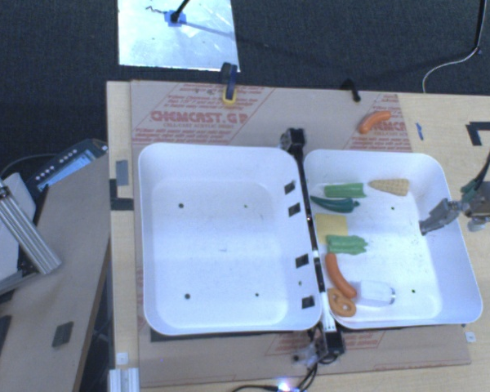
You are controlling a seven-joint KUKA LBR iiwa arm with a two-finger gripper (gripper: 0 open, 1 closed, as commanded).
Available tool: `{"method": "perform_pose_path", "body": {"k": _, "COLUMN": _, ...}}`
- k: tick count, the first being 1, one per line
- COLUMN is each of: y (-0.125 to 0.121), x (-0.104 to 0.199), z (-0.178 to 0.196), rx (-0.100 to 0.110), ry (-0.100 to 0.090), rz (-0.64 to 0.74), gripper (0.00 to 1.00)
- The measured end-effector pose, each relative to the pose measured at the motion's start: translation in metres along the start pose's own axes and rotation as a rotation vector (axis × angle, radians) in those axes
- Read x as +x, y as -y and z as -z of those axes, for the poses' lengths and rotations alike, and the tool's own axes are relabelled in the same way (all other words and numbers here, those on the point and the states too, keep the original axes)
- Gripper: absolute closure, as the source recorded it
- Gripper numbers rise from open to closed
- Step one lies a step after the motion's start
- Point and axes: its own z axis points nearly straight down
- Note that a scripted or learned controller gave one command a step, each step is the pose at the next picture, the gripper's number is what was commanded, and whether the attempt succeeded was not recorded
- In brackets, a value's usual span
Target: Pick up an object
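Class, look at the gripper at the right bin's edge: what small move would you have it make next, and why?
Probably shift the gripper leftward over the right bin toward the toys. It sits at the bin's right side above bare floor, while the green pieces, the orange carrot and the cone lie along the left and top. Nothing sits under it to grasp.

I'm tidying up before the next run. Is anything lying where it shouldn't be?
Yes. An orange sausage-shaped toy lies on the cardboard behind the right bin, outside both bins. The other toys sit in the right bin, bunched along its left side. Nothing looks spilled or broken.
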Motion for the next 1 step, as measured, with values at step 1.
{"method": "perform_pose_path", "body": {"k": 1, "y": -0.0253, "x": 0.0802, "z": -0.1021, "rx": 0.008, "ry": -0.005, "rz": 0.009, "gripper": 0.0}}
